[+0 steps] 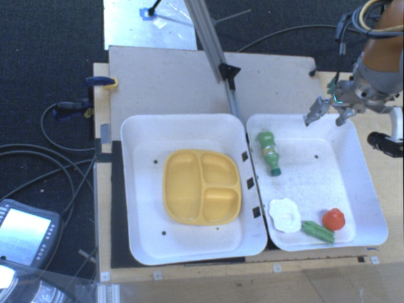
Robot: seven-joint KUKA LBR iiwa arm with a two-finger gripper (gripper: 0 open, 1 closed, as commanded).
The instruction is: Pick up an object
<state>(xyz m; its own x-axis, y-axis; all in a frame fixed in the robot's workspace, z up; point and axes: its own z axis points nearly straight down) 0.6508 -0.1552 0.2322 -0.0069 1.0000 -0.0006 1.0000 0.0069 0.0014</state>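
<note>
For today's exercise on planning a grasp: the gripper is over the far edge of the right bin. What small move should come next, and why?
Probably ease the gripper toward the green bottle and line up above it. The fingers look spread and hold nothing, and the bottle lies nearest, apart from the other items in the right bin.

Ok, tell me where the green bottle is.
The green bottle lies in the right bin, near its upper left corner beside the wall shared with the left bin, up and left of the fried egg toy.

Tool (328,112) low, seemingly spread, unladen
</note>
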